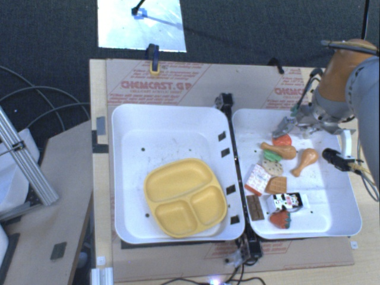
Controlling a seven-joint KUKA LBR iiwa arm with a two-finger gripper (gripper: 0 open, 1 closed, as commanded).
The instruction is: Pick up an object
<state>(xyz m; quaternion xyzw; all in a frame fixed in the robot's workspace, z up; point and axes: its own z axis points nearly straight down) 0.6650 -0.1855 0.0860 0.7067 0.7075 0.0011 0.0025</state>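
Operator: Yellow item first. Where is the divided tray (186, 198) relative to the centre divider (234, 159) between the bins?

Manual: You will find it left of the divider, lying flat in the left bin (136, 129), toward that bin's near edge. Its three compartments face up.

Operator: And the pickable items?

Manual: All lie right of the divider, in the right bin (338, 209). Closest to the divider are a brown bar (254, 207) and a red-and-white packet (257, 179). Just beyond those you have a cracker (276, 185), a black-and-white carton (287, 202) and a red strawberry piece (280, 219). Farther from the divider are a red-and-green piece (281, 140), a brown drumstick (278, 151), a green piece (272, 157) and a second drumstick (305, 160).

Operator: Where is the tool (287, 126)?

Manual: You will see it right of the divider, at the far side of the right bin, just above the red-and-green piece. Nothing shows between its fingers. You cannot tell from this view how wide they stand.

Operator: What carries the bins?

Manual: Both sit on a brown board (178, 85) on the desk (65, 159).
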